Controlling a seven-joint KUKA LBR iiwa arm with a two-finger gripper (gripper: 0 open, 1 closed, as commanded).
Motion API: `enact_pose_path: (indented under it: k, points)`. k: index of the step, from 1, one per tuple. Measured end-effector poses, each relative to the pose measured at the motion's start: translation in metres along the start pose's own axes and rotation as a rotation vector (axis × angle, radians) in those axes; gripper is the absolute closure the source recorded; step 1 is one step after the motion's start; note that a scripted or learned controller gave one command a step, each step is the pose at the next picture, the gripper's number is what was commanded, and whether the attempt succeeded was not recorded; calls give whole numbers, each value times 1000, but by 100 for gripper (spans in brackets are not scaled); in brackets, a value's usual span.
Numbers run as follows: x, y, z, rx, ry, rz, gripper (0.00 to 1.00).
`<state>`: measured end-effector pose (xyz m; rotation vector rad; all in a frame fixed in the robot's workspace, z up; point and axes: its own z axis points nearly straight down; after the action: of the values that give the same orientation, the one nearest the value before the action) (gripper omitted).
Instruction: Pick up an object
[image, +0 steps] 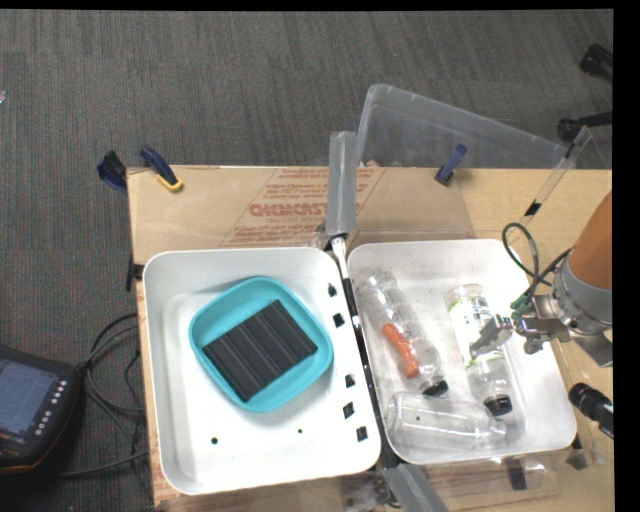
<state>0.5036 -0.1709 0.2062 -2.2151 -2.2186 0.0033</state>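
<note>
Lighting and picture quality: even overhead light, soft focus.

Both white bins (160, 300) near blown out, right bin (560, 400) brightest. Shadows faint; thin one under the teal tray (215, 310). Clear bottles (440, 420) show small glints and low contrast against white. My orange band (600, 240) is blurred at frame edge. Carpet (200, 80) dim and grainy. Cardboard (240, 200) text soft, barely legible.
</note>
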Motion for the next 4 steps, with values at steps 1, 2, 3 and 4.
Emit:
enact_pose_path:
  k: [1, 2, 3, 4]
  points:
    - [-41, 18, 108, 0, 1, 56, 0]
    - [48, 68, 116, -13, 0, 272, 0]
    - [3, 113, 119, -4, -3, 124, 0]
    - [-22, 75, 118, -6, -2, 16, 0]
